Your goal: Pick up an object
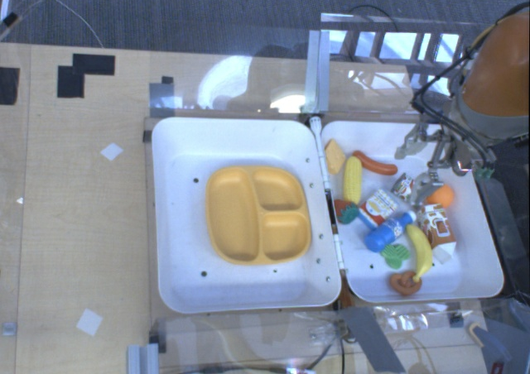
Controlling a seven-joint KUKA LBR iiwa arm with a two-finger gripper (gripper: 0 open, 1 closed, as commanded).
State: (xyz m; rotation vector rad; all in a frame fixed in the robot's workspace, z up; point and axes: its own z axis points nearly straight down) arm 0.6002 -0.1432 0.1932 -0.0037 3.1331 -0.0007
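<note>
From the camera above, we see 2 white bins side by side on the wooden surface [74, 223]. The left bin [178, 281] holds a yellow tray [257, 213] with 3 compartments. The right bin [476, 269] carries the toy food: a red sausage [375, 165], a pale corn cob [353, 179], a tan wedge [334, 156], a blue bottle [386, 234], a yellow banana [421, 251], a small carton [438, 227], an orange ball [442, 196] and a brown pretzel [405, 284]. The arm's jaws [431, 167] hang over the bin's upper right, just beside the orange ball, spread apart with nothing between them.
</note>
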